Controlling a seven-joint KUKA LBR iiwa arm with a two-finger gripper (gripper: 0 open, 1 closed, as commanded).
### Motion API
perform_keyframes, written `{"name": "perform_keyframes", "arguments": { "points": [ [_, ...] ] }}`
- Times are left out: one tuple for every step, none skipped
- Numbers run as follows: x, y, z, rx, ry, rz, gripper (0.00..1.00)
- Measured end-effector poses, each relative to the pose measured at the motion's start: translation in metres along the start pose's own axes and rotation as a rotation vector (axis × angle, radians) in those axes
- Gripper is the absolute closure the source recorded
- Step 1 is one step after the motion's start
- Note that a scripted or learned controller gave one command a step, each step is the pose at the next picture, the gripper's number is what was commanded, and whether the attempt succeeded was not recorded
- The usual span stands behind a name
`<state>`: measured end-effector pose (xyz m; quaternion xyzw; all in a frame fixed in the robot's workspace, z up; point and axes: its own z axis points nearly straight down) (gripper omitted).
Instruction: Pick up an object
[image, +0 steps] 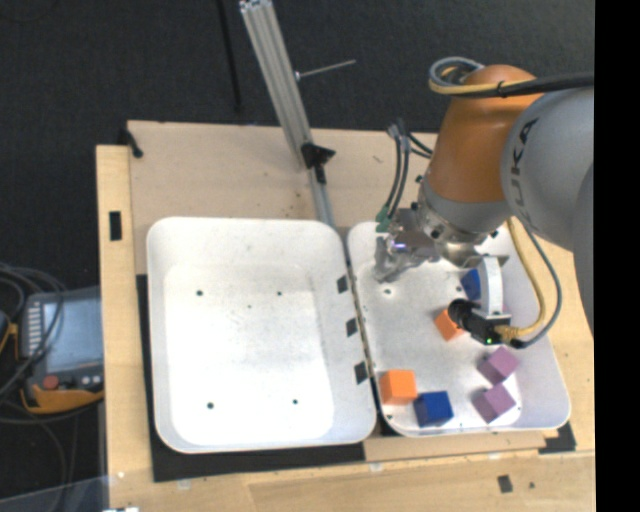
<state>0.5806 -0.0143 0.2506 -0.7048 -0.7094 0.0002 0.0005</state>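
My gripper (392, 262) hangs over the upper left part of the right bin (400, 330), below the arm's orange band. In that bin lie an orange block (399, 385), a blue block (433, 408), two purple blocks (497, 364) (493, 402) and a small orange piece (447, 323) beside the arm's cable. A blue object (472, 283) peeks out from under the wrist. The blocks all lie below and to the right of the gripper, apart from it. I see nothing between the fingers.
The left bin (250, 330) stands beside the right one, with black clips (352, 326) along the shared edge. A slanted metal rail (285, 95) rises behind the bins. A control pendant (60, 350) lies off the bench at left.
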Motion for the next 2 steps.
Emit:
{"name": "perform_keyframes", "arguments": {
  "points": [
    [0.052, -0.002, 0.014, 0.001, 0.000, 0.000, 1.00],
    [0.111, -0.004, 0.005, -0.002, 0.002, -0.002, 1.00]
  ]
}}
